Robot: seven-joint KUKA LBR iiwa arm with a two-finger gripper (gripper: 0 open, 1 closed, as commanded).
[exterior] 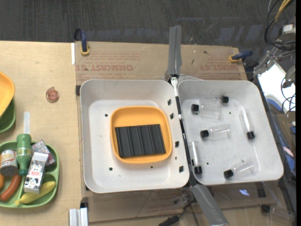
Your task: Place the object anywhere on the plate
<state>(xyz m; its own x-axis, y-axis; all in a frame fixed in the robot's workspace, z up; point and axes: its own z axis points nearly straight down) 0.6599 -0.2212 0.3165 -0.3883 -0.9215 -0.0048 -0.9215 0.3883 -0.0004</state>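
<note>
Plainly, the dark grey ridged slab point(140, 141) lay flat on the orange plate point(139, 113), filling most of its middle, with the plate's rim showing all round it. The plate sat in the left bin point(94, 140), about at its centre and well apart from the walls.

Just beside it on the right, touching along the shared edge, stood the right bin point(263, 126). Six clear vials with black caps lay scattered on its floor: two near the far side point(209, 108) point(217, 100), one at the middle point(217, 132), one along the right side point(245, 120), one along the left wall point(193, 153) and one at the near right corner point(241, 168). All lay on their sides, apart from one another.

Both bins rested on a sheet of brown cardboard point(141, 62), held at its far edge by a clamp at the left point(83, 44) and another at the right point(240, 57). A grey post point(175, 51) rose from the far side between the two bins.

Further left, on the pale wooden bench point(37, 65), lay a small pink round thing point(52, 95), and at the far left edge an orange bowl point(4, 95). Near the left front stood a green tray point(47, 192) of toy food, with a green bottle point(23, 149) among it. Cables point(282, 8) hung at the far right.
</note>
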